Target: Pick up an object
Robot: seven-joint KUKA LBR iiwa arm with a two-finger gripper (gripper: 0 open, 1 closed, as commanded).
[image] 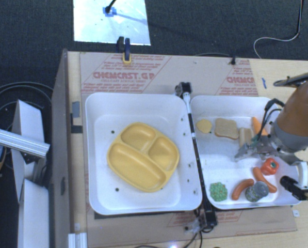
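The right bin (215, 154) holds toy food. Along its far side lie a pale yellow round piece (204, 125), a slice of toast (226, 128), a beige block (245, 135) and an orange carrot (255, 124). Near the front lie a green broccoli (218, 191), two sausages (241, 188) (264, 179), a grey round object (256, 191) and a red tomato (270, 165). My gripper (250, 150) hangs low over the middle of this bin, just in front of the beige block and left of the tomato. I see nothing held in it.
A yellow divided plate (143, 155) lies in the left bin (99, 138). The arm's orange-banded wrist (301, 110) covers the right bin's right side. A divider rail (193, 143) runs between the bins. Cables and a metal frame lie off the bench to the left.
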